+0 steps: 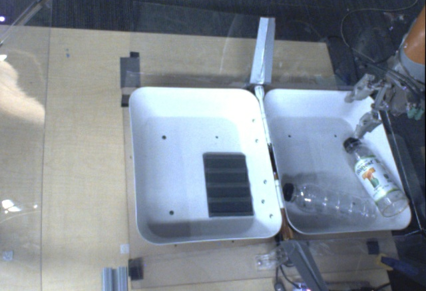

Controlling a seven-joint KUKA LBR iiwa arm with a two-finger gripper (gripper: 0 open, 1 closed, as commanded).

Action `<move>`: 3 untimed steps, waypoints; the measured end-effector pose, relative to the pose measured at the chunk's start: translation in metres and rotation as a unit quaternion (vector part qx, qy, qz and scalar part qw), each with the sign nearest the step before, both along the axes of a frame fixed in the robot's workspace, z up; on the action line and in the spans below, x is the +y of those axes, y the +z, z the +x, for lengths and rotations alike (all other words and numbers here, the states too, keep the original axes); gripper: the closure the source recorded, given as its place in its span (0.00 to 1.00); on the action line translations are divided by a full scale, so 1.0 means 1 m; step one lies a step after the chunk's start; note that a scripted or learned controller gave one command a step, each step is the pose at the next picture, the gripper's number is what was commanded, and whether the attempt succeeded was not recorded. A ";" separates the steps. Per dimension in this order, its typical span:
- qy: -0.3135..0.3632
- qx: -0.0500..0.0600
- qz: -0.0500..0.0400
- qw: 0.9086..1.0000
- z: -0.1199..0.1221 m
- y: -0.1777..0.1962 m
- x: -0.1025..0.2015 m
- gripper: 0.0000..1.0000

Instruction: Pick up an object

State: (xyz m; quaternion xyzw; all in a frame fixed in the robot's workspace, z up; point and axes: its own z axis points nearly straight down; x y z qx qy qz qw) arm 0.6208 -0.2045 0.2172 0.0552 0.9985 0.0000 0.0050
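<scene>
1. Two white bins sit side by side at the frame's centre: the left bin (146, 150) holds a dark ribbed block (227, 184); the right bin (303, 113) holds two clear plastic bottles.
2. The labelled bottle (374, 180) lies along the right wall, dark cap toward the upper left. The plain bottle (329, 200) lies along the lower wall, cap toward the divider.
3. The gripper (373, 116) hangs at the upper right of the right bin, just above the labelled bottle's cap. Whether the claw is released or clenched cannot be told; nothing is seen between its fingers.
4. Likely hazards: a round, smooth bottle may roll or squirt from the fingers; a grasp at the narrow cap end would leave the body hanging and tilting; the close bin wall may block one finger.
</scene>
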 end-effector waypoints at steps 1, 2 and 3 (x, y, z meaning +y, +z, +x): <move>0.114 -0.001 0.000 0.993 0.048 -0.047 0.053 0.00; 0.069 0.012 -0.001 0.998 0.046 -0.128 0.116 0.00; -0.024 0.017 0.002 1.000 0.045 -0.128 0.121 0.00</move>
